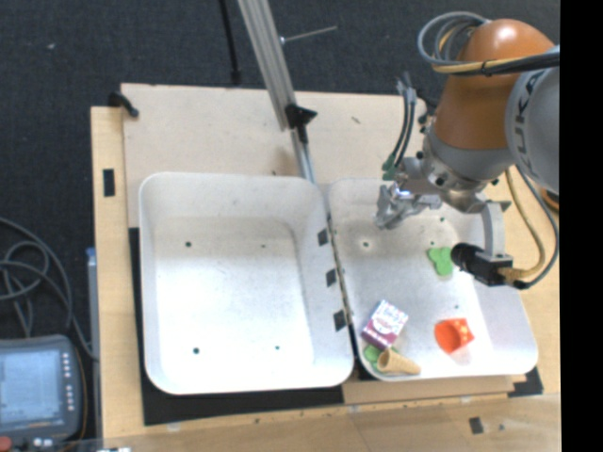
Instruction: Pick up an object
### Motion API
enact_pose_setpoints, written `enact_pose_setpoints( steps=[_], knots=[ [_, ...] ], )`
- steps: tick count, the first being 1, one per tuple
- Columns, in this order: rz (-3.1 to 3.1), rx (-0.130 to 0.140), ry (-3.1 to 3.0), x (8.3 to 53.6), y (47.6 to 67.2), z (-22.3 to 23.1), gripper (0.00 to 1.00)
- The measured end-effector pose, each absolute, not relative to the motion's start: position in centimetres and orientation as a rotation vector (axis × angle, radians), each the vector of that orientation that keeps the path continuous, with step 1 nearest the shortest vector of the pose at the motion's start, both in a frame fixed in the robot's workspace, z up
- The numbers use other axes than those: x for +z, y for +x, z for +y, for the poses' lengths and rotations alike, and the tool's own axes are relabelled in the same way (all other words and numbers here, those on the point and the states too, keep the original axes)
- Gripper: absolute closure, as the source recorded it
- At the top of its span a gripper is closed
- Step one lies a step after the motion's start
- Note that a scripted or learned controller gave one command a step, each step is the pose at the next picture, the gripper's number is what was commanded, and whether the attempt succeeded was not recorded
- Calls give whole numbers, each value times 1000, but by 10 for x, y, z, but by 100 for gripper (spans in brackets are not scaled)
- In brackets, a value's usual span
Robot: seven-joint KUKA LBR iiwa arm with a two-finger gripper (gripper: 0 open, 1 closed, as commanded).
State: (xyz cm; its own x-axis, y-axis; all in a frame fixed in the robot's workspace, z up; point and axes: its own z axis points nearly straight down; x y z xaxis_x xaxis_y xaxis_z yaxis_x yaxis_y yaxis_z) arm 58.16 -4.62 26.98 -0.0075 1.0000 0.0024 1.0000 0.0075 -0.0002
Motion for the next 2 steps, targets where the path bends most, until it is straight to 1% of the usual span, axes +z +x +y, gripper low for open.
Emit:
enact_pose_setpoints(
  steps=[1,2],
  knots=[
    [-2227,-1,-2212,273,580,2,100],
    [-2225,5,-2211,256,581,54,100]
  ],
)
